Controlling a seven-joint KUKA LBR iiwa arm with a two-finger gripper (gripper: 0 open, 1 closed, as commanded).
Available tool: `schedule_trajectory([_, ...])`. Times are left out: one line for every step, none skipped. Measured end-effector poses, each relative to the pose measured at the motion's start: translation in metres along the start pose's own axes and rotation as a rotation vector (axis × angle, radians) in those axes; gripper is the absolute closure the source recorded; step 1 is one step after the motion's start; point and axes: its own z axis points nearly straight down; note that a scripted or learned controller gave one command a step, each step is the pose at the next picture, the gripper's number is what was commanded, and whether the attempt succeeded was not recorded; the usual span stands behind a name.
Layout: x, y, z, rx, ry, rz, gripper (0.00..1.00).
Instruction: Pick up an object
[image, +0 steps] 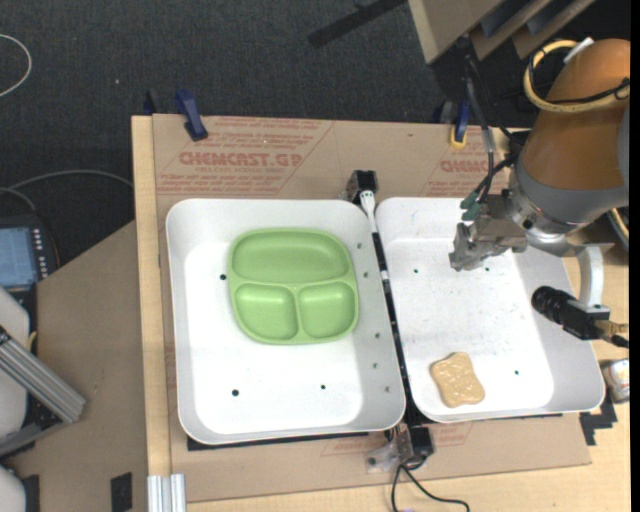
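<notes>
A tan, cookie-like flat object (458, 380) lies near the front edge of the right bin (430, 300). A green three-compartment plate (294, 285) sits in the middle of the left bin (200, 350). My gripper (470, 257) hangs over the back part of the right bin, well behind the tan object and apart from it. Nothing shows between its fingers.
The two white bins meet along a raised divider (385, 300) between them. Brown cardboard (250, 150) surrounds the bins, with blue clamps (190, 115) at the back edge. The arm's orange band (590, 95) rises at the right.
</notes>
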Motion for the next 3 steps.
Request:
schedule_trajectory([0.051, -0.036, 0.015, 0.007, 0.002, -0.005, 1.0])
schedule_trajectory([0.063, -0.06, -0.103, -0.014, 0.002, -0.003, 1.0])
schedule_trajectory([0.152, -0.062, -0.167, -0.009, 0.004, -0.011, 1.0])
